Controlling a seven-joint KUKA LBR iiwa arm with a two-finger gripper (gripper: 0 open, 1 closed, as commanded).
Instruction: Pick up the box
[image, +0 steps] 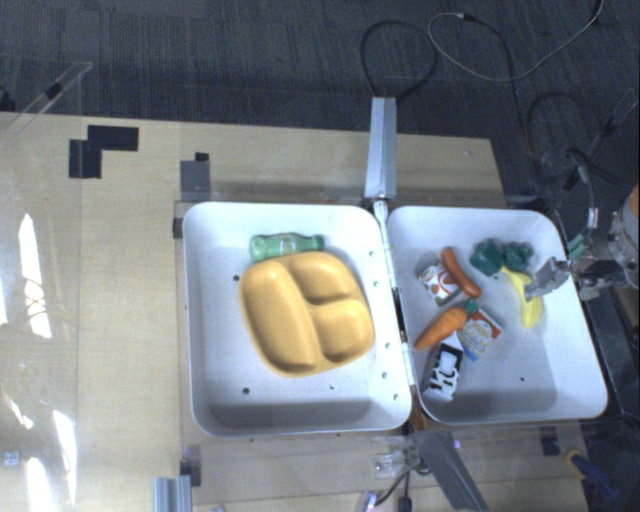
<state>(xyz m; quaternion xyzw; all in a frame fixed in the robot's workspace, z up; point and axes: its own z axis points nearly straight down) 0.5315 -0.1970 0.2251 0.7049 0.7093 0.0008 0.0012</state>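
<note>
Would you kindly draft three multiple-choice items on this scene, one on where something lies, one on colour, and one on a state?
1. The yellow tray lies in:
A. the left bin
B. the right bin
C. on the bench outside the bins

2. The bottle behind the tray is:
A. red
B. green
C. blue

3. The box is:
A. lifted
B. lying in the right bin
C. on the tray

Answers:
1 A, it fills the left bin.
2 B, its body is plainly green.
3 B, it lies near the front left corner, by the carrot, with the gripper at the bin's right rim.
</note>
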